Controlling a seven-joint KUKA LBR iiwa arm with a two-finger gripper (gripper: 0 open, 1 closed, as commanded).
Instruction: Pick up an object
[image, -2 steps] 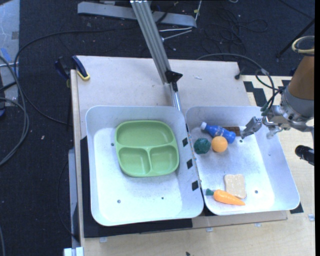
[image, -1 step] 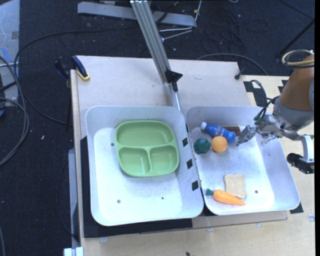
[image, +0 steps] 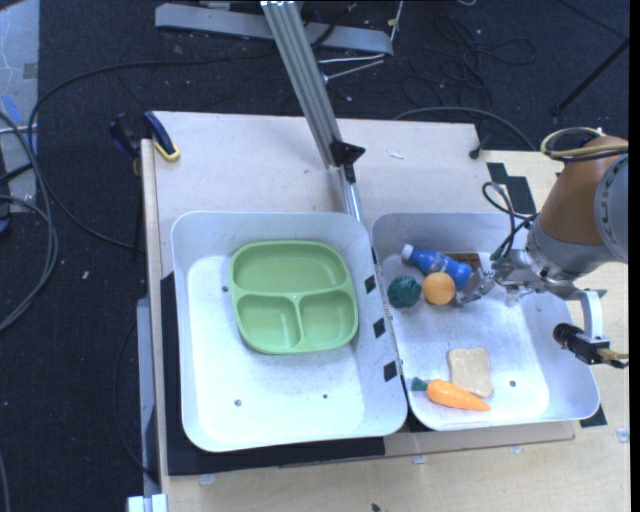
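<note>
The right bin holds several small objects. A blue bottle lies at its back, with a dark green ball and an orange ball just in front of it. Nearer the front lie a slice of bread and an orange carrot. My gripper is low in the right bin, just right of the orange ball and the bottle's end. I see nothing lifted off the bin floor.
The left bin holds a green divided plate. A grey metal pole slants down to the bins' shared back edge. The arm's orange band hangs over the right bin's far right side.
</note>
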